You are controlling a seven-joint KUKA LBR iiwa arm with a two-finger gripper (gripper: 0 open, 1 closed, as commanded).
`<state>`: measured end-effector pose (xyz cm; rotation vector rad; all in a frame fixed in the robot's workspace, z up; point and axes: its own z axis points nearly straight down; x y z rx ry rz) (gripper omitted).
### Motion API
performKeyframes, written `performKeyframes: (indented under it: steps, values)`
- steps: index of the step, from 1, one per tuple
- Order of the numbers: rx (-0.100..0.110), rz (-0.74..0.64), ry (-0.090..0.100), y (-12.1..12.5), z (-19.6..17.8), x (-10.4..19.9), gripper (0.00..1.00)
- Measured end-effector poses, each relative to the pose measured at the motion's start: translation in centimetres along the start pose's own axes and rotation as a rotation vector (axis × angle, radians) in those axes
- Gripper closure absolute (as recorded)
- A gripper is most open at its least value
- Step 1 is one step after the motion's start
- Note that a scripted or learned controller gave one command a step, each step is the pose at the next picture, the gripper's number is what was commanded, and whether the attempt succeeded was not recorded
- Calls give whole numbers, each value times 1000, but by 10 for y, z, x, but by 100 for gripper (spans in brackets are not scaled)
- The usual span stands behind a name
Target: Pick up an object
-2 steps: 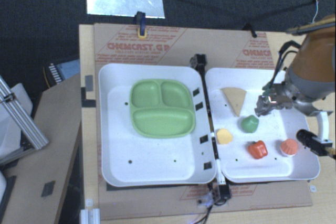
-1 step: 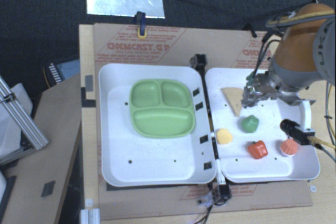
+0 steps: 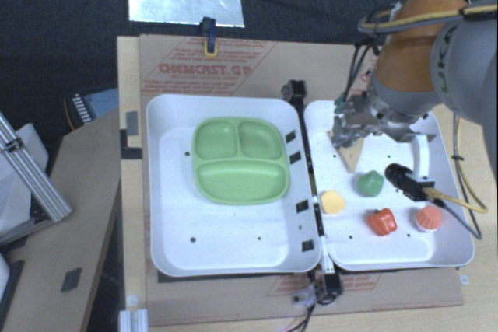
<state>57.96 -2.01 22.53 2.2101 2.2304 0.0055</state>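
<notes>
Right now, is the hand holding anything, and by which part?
Cannot be told. The hand sits low over the right bin, close to a tan wedge-shaped piece, but a hold on it isn't visible.

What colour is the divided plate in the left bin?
Light green; the plate shows best in the camera view.

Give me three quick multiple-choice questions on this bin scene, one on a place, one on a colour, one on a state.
1. Where does the green divided plate lie?
A. left bin
B. right bin
C. on the cardboard
2. What colour is the small item nearest the divider between the bins?
A. blue
B. yellow
C. black
3. Where is the claw?
A. over the left bin
B. off the bench
C. low over the right bin

Answers: 1 A, white floor surrounds it there; 2 B, pale yellow; 3 C, at that bin's upper left part.
</notes>
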Motion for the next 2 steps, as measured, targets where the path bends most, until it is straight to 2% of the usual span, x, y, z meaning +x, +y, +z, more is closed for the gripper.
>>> performKeyframes:
  steps: [1,2]
  values:
    - [-2,-1,1,38,-3,50,100]
    - [1,1,1,58,-9,101,100]
